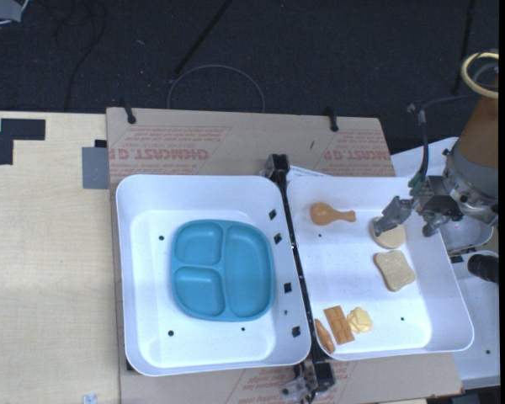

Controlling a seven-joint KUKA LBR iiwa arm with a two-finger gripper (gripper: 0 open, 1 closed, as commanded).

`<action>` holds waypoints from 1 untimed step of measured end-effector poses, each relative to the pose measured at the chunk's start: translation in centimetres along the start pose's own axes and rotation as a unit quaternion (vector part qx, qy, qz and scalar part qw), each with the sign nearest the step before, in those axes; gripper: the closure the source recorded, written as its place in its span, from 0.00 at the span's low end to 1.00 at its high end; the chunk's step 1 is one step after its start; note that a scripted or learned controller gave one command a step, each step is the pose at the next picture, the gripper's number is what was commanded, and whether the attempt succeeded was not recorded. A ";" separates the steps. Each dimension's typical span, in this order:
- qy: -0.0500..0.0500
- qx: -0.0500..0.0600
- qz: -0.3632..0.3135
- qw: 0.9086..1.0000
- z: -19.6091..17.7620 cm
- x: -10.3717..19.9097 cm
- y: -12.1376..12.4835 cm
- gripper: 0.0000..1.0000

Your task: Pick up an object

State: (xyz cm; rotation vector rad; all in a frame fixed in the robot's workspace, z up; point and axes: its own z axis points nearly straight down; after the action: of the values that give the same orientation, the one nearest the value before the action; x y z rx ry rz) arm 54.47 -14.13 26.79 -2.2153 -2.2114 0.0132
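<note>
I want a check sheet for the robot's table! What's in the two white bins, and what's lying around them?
Surface: cardboard sheet under two white bins; left bin, right bin.
Job's things: in the right bin, a drumstick, a toast slice, a pale round piece under the gripper, orange strips and a yellow lump.
Clutter: blue divided plate in the left bin.
Gripper: gripper low over the pale round piece.
Cables: thin loops on the dark floor behind.
Surroundings: wooden tabletop to the left.
</note>
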 end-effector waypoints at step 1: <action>-0.001 -0.006 -0.001 1.000 -0.7 0.0 0.2 0.00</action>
State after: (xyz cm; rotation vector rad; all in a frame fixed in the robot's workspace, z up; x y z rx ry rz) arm 54.67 -14.14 27.45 -2.2206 -2.2211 0.0018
